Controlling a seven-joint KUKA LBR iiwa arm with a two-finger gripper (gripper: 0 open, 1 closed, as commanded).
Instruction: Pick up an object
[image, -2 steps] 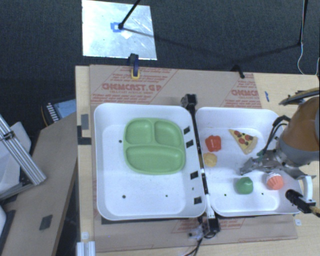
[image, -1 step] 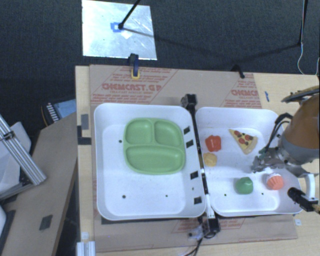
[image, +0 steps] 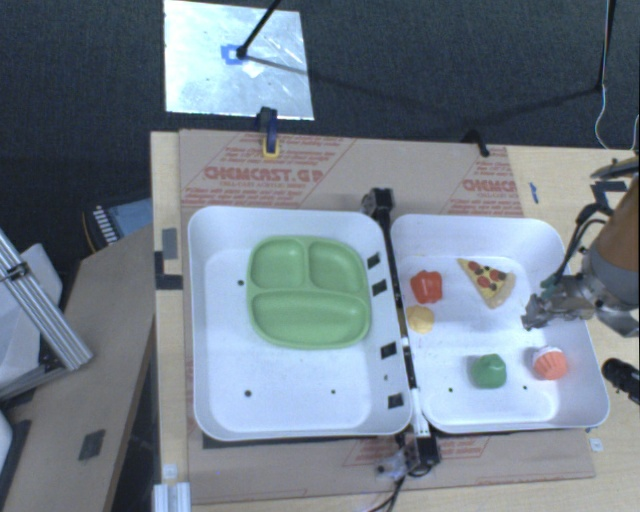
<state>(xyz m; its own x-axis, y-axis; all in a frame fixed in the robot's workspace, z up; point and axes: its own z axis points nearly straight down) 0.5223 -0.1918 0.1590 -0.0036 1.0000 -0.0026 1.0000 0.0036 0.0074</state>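
A: Quick pass, L to R. Left bin (image: 215, 400) holds a green divided plate (image: 308, 292), centre-left of frame. Nothing else loose in it.

B: Right bin (image: 575, 405)?

A: Five toys. Red pepper (image: 427, 287) near the divider, yellow bit (image: 421, 320) just below it and close by. Pizza slice (image: 488, 281) upper middle of that bin, long axis running upper-left to lower-right. Green block (image: 489, 371) lower middle. Pink-orange cupcake (image: 549, 363) lower right.

B: Pincer?

A: Pincer (image: 545, 309) at right-centre of frame, over the right bin's right side, arm coming in from the right edge. Nothing visible in its grip. How far apart it stands — can't tell, too blurry/small.

B: Closest candidate?

A: Cupcake, prob. Sits just below the pincer in frame, slightly right. Pizza slice is next, to the pincer's left and a bit up. Green block further, down-left. Pepper and yellow bit well apart, far left of that bin.

B: So the next move?

A: My guess: short shift toward frame bottom, then drop on the cupcake. No pick made yet. All on the counter (image: 300, 165).
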